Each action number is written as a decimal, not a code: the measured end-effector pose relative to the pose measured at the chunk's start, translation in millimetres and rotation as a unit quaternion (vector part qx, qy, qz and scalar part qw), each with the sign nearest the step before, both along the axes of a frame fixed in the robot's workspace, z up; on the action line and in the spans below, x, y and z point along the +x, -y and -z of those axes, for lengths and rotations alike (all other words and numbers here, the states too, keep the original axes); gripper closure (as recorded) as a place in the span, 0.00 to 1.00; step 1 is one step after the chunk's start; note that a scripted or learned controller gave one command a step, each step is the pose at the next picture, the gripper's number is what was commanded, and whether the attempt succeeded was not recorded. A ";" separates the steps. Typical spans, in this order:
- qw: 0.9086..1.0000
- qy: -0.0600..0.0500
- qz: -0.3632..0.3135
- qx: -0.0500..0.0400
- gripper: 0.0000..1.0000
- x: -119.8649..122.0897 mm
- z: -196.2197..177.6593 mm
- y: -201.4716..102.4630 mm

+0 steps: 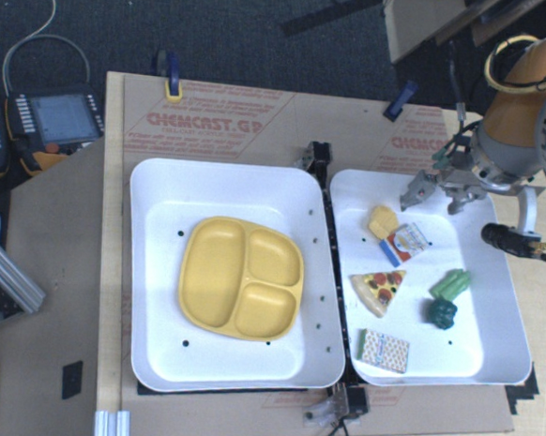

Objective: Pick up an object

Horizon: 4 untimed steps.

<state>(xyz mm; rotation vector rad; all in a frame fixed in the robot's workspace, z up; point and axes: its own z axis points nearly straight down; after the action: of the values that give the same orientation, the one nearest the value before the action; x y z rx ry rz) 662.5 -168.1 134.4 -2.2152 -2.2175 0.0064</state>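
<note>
Camera view: pizza slice [378, 289], triangular w/ red toppings, in right bin [487, 366].

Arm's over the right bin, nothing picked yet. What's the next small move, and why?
Probably ease the tool down and toward the left bin, onto the yellow block. The tool hangs above the right bin's far edge with nothing between its fingers, and the block is the nearest item, though a small red-and-white packet touches it, so the grasp may need care.

"CHEMCAST" printed red on brown board [262, 117] under bins; remainder illegible.
</note>
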 end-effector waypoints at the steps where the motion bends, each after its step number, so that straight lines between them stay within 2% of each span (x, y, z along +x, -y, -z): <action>1: 1.000 0.000 0.000 0.000 0.00 -1.6 53.5 -0.9; 2: 1.000 0.005 -0.001 -0.001 1.00 1.2 38.0 -0.7; 4: 1.000 0.008 0.001 -0.002 1.00 -5.3 -52.2 0.3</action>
<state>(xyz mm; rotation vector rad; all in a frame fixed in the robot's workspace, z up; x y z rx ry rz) 657.2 -168.3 186.6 -2.2265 -2.2262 -0.0055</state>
